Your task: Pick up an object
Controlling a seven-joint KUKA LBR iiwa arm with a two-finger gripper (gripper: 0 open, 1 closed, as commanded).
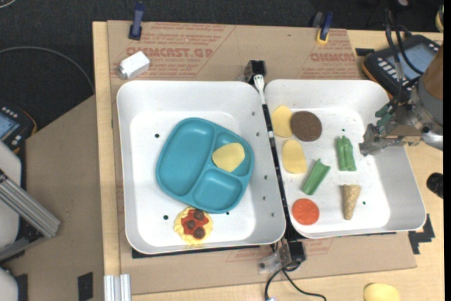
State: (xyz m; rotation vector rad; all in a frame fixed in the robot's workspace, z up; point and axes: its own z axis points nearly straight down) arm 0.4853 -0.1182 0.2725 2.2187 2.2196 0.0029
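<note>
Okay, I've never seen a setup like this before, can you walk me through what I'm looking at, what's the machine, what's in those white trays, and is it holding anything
One camera looks down at a slant on a bench with two shallow white bins. The robot arm reaches in from the right; its gripper hangs over the right bin, and nothing shows between its fingers. That bin holds toy food: a brown disc, two yellow pieces, two green pieces, a red disc and a cone. The left bin holds a blue divided plate carrying a yellow piece, with a small pizza toy beside it.
</note>
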